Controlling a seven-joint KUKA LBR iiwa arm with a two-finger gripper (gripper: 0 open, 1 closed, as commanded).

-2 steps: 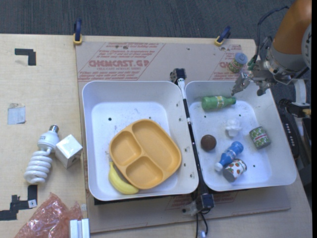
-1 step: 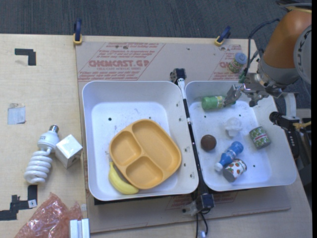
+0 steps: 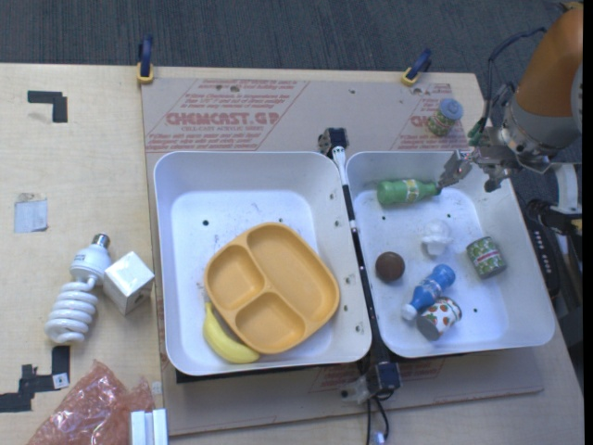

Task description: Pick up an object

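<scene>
Green bottle (image 3: 406, 191) is lying at twelve o'clock in the right bin (image 3: 519, 332), nothing lifted yet. I am seeing the hand (image 3: 456, 169) hovering just beside its cap end, at two o'clock from it, fingers seemingly spread and holding nothing; lowering, closing and lifting are all remaining, I am judging.

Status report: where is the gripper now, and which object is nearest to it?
Gripper at right bin's far edge, nothing seen held. Green bottle lies just beside it, nearest. Brown ball and blue bottle farther off, nothing blocking.
</scene>
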